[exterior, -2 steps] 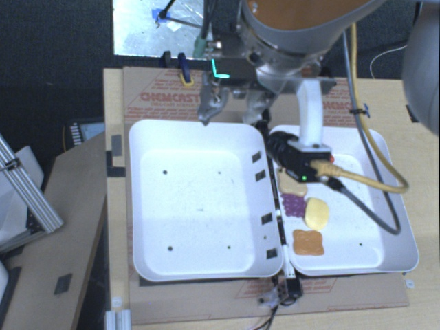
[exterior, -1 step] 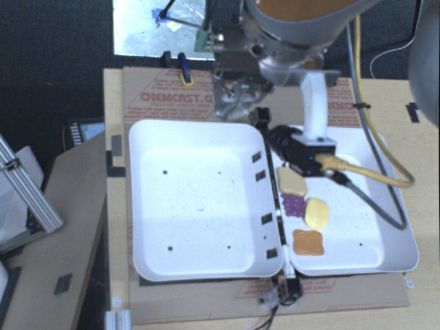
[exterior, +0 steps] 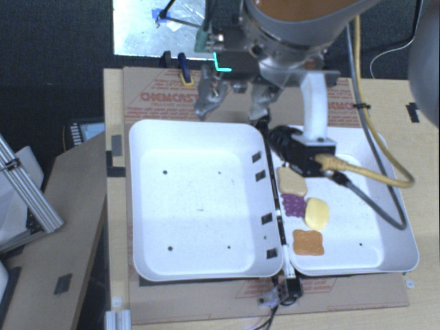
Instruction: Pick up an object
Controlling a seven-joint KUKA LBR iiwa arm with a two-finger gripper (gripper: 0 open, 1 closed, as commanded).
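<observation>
An orange toast piece [exterior: 308, 242], a yellow piece [exterior: 317, 213], a purple piece [exterior: 294, 204] and a tan slice [exterior: 291, 182] are being shown lying in the right bin [exterior: 385, 243]. Farther back, the hand [exterior: 231, 104] is being held above the left bin's [exterior: 199, 198] far rim, fingers apart, nothing between them.
</observation>
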